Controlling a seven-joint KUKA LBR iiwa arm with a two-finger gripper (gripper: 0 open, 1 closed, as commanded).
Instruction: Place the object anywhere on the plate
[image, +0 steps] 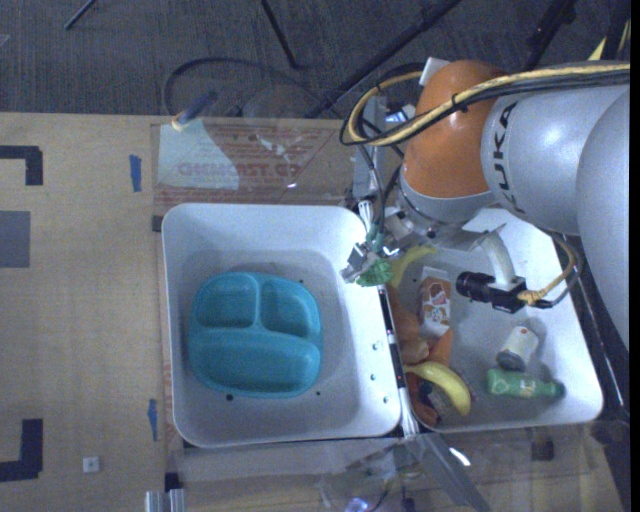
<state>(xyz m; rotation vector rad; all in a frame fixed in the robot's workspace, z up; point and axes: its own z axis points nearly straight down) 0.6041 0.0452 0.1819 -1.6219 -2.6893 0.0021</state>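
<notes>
Wooden bench (80, 330), dark carpet beyond, teal plate (256, 334) in left bin (200, 225), tool (366, 262) gripping green object (377, 270).

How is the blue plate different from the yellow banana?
The blue plate lies alone in the left bin; the banana sits among other things in the right bin. The plate is far bigger. The plate is wide with sections; the banana is narrow and curved. Both lie flat.

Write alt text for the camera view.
A grey and orange robot arm holds its end effector over the seam between two white bins. The left bin contains a blue divided plate; the right bin holds a banana, a green bottle and other items.
</notes>
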